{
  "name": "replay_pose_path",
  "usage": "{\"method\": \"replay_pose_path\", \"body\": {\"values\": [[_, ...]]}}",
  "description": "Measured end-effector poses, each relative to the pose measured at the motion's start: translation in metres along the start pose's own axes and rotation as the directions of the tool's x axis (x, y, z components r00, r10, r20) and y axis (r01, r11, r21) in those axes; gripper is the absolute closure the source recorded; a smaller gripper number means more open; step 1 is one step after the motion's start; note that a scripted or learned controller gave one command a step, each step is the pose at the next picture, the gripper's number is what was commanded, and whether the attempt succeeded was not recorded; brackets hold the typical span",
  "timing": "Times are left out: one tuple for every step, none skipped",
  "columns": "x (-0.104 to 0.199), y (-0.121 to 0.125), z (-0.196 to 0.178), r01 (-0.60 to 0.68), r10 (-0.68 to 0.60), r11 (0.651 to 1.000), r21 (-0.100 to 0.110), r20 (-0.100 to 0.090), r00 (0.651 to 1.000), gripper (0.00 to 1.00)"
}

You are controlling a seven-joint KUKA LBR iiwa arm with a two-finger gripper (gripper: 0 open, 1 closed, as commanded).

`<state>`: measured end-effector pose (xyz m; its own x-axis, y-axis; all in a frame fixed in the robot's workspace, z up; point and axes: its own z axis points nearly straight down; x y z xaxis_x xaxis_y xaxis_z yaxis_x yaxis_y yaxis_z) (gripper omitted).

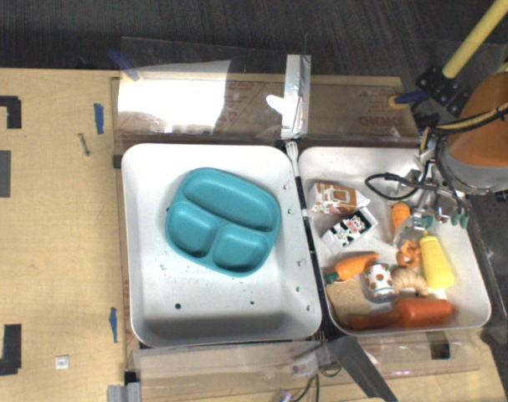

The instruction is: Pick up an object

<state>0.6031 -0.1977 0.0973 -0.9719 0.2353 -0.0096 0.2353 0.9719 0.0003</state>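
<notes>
Right bin (479,308): carrot (354,266), yellow corn (436,262), red sausage (411,311), clustered toward 6 o'clock. Gripper (421,216) above corn, at its 12 o'clock; grip state cannot be told. Left bin (145,308): teal tray (223,219).

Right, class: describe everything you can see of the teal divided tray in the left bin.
The teal tray is a rounded, smooth, matte piece that looks like plastic, moulded into three compartments: one long one at the far side and two smaller ones nearer the camera. It lies flat and turned at an angle, in the middle of the left bin, resting on the bin's white floor. Nothing lies in it or touches it otherwise.
</notes>
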Motion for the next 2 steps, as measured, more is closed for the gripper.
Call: {"method": "replay_pose_path", "body": {"values": [[0.009,-0.012,0.009,-0.035,0.035,0.999,-0.001,-0.003,0.999,0.00],[0.042,-0.007,0.009,-0.155,0.155,0.988,0.000,-0.002,0.988,0.00]]}}
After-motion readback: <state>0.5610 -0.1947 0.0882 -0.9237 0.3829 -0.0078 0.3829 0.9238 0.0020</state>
